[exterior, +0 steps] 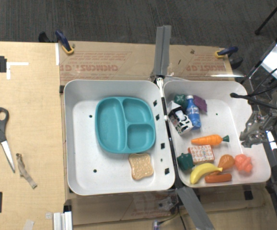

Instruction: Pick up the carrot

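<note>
1. Orange against white: the carrot (207, 140) lay in the right-hand bin (225, 107), a little below the middle of that bin, with its long axis running nearly left to right across the frame and its green top at the right end.

2. Nothing rested on it. The small patterned box (200, 153) sat just below it, the black-and-white cow toy (180, 120) and the blue bottle (193, 111) lay up and to its left, and the banana (202, 172) sat lower still.

3. Out at the right edge of the frame, the gripper (254, 131) hung over the bin's right rim, a tangle of grey metal and cable.

4. So the carrot lay to the left of the tool and slightly lower in the frame, its green end pointing toward it, with open white floor between the two.

5. My read: the reach was not yet made, and the coming move would be a slide leftward, then a drop with the jaws set across the carrot's narrow width.

6. How wide the tool stood I could not tell; it was too cluttered and blurred at that edge.

7. Nothing could be made out in its grasp, and it touched no toy that I could see.

8. Over in the left bin (81, 128), the teal divided plate (126, 123) and the toast slice (141, 166) sat well apart from the action.
</note>
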